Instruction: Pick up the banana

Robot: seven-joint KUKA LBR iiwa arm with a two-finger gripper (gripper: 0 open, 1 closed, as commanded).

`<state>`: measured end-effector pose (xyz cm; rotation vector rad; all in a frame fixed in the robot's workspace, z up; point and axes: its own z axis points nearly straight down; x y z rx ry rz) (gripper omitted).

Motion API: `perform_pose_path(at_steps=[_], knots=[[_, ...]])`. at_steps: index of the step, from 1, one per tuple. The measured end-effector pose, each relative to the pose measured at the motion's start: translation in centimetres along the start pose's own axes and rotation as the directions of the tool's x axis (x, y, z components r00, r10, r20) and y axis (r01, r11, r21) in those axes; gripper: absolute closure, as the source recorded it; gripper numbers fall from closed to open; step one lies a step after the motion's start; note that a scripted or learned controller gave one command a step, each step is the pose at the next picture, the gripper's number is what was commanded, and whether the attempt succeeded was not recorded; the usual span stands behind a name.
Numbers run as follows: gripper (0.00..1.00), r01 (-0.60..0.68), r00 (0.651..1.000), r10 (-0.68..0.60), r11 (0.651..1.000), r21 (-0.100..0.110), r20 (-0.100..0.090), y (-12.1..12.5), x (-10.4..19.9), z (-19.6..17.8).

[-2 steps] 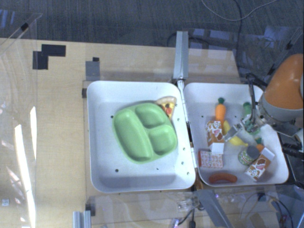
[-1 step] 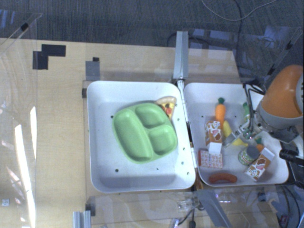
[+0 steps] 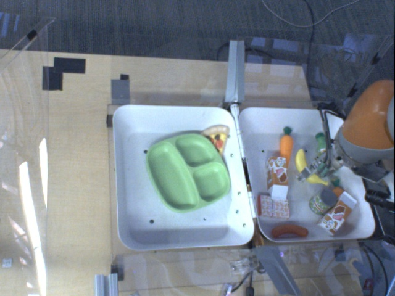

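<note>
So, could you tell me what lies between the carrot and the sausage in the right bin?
In the camera view, two small cartons lie between the carrot and the sausage: the upper carton, then the lower carton.

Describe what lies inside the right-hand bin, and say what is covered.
Right-hand bin: carrot, banana, sausage, small food cartons, a can. The gripper and arm cover the far right part.
</note>
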<state>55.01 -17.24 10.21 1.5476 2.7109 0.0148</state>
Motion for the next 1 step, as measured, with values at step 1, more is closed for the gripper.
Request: perform_pose_path(at_steps=[1], knots=[[1.0, -0.049, 0.999, 0.049, 0.999, 0.01, -0.005, 9.8, -3.67, -8.12]])
